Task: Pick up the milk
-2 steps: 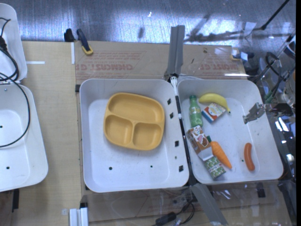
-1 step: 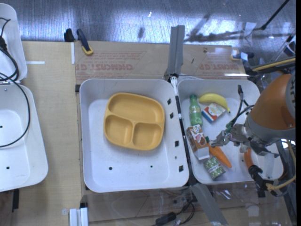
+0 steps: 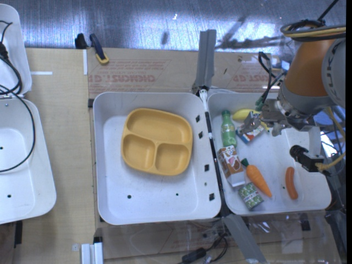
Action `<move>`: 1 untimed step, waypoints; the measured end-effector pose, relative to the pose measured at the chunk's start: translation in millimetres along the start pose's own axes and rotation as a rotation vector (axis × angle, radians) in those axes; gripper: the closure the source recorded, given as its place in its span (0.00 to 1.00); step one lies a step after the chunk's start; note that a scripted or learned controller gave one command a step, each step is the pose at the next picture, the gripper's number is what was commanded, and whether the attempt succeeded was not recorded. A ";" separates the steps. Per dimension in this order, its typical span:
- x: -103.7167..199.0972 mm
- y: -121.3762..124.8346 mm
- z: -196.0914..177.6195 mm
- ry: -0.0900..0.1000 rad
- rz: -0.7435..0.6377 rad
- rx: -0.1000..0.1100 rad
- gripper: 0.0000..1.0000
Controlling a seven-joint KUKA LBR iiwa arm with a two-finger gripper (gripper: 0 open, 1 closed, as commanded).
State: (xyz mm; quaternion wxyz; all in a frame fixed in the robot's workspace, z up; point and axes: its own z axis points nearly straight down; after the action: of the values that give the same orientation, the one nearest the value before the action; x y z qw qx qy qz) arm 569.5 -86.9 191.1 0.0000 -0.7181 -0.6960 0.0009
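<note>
In the right bin (image 3: pixel 308 202), a small white carton with blue and red print, seemingly the milk (image 3: pixel 247 135), lies near the back left, just right of a green bottle (image 3: pixel 227 128). My gripper (image 3: pixel 254 124) hangs directly over the carton's upper right end, touching or nearly touching it. The grey arm with its orange band comes in from the right above the bin. Part of the carton is hidden under the gripper.
A yellow banana (image 3: pixel 242 114) lies behind the gripper. A brown printed carton (image 3: pixel 231 164), a carrot (image 3: pixel 257 179), a small green box (image 3: pixel 251 196) and a red sausage (image 3: pixel 291 182) lie toward the front. The left bin (image 3: pixel 110 164) holds a yellow divided plate (image 3: pixel 157 142).
</note>
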 end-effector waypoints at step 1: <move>-13.0 -0.1 -24.9 0.000 -0.038 0.000 0.00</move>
State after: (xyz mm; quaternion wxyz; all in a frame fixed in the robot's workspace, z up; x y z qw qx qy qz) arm 569.0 -99.9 216.0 -0.0001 -0.7047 -0.7095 0.0010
